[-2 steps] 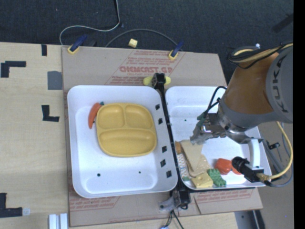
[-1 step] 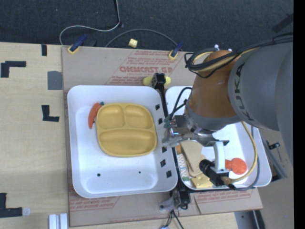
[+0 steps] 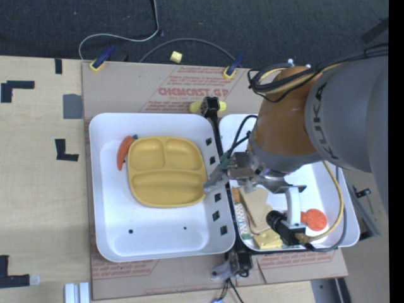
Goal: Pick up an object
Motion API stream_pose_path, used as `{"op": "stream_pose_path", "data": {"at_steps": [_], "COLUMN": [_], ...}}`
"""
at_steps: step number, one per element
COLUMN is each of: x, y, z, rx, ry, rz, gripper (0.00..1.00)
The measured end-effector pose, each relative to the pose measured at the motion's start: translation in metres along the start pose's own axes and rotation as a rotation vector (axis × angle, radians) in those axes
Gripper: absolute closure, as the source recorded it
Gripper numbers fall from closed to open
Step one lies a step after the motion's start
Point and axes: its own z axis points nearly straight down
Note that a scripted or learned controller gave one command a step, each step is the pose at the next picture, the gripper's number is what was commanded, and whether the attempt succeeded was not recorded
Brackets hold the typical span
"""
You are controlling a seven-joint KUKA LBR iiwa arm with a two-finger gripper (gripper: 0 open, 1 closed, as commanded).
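Pale wooden bench top (image 3: pixel 38 188) carries a sheet of brown printed cardboard (image 3: pixel 183 93), with dark carpet behind it. The grey arm (image 3: pixel 347 118) reaches in from the right and covers much of the right bin (image 3: pixel 328 185). The left bin (image 3: pixel 158 238) sits touching it, side by side. A yellow divided plate (image 3: pixel 167 170) lies flat in the upper half of the left bin. The gripper (image 3: pixel 222 171) hangs over the wall between the two bins, just beside the plate's right edge; whether it is spread or pressed together cannot be told, and nothing is seen held in it. Tan flat pieces (image 3: pixel 255 210) lie in the right bin's lower left part. An orange ball (image 3: pixel 314 219) rests near that bin's lower right corner. An orange carrot (image 3: pixel 124 151) lies against the plate's left edge.
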Motion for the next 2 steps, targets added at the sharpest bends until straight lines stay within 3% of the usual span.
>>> {"op": "stream_pose_path", "data": {"at_steps": [1,2], "x": [-0.094,-0.087], "y": [0.039,0.038], "z": [0.042,0.03], "rx": [0.001,0.0], "ry": [-0.005,-0.001], "rz": [0.011,0.002], "gripper": [0.0,1.0]}}
